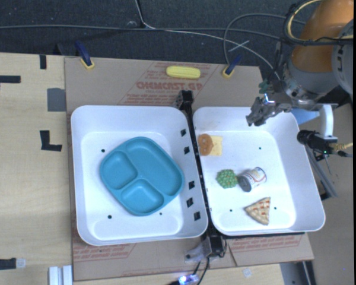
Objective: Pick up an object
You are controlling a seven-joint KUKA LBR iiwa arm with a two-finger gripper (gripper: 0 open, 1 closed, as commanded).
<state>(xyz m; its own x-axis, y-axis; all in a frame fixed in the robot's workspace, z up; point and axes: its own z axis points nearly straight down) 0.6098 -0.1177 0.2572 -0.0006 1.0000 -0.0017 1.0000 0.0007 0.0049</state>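
Nearest the camera, at the front of the right bin (305,215), lies a pizza slice (259,210), a tan wedge with its point toward the bin's back. Just behind it a small can (252,178) lies on its side, its label too blurred to read, touching a green broccoli-like piece (226,179) on its left. Further back, near the divider between the bins, a round brown cookie-like item (205,144) rests on a yellow square (215,146). The left bin (83,159) holds a blue divided tray (141,175) with three compartments, set at a slant. At the right bin's far right corner the gripper (258,115) hangs above the rim with nothing visibly between its fingers; whether they are spread or pressed together cannot be made out. Beyond the bins, a yellow banana-shaped object (183,72) lies on the cardboard sheet (107,82), just above red printed lettering that is too faint to read.
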